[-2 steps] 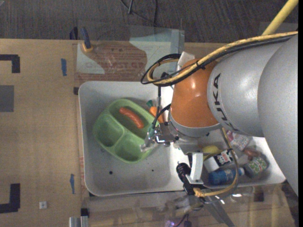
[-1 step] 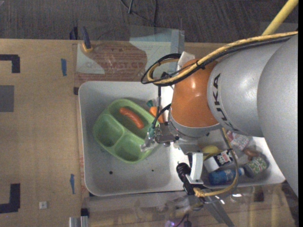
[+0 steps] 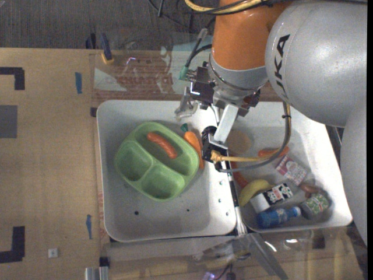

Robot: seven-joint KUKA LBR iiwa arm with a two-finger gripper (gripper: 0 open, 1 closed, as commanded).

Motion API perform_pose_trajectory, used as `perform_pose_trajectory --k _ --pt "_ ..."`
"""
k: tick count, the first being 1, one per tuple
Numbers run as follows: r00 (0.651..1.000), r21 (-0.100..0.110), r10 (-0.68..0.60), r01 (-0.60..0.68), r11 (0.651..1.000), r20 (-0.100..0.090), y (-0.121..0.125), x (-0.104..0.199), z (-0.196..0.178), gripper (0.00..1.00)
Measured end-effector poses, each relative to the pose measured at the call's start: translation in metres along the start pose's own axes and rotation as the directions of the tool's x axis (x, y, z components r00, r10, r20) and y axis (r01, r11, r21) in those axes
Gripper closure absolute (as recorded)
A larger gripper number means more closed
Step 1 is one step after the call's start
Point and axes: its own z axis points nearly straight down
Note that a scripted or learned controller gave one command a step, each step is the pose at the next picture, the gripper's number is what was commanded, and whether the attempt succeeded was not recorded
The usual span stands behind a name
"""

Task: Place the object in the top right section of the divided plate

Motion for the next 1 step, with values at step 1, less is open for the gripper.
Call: perform_pose_trajectory --k 1 --pt "0.997 0.004 -0.072 0.072 0.997 0.0 -0.0473 -0.0445 0.1389 0.0"
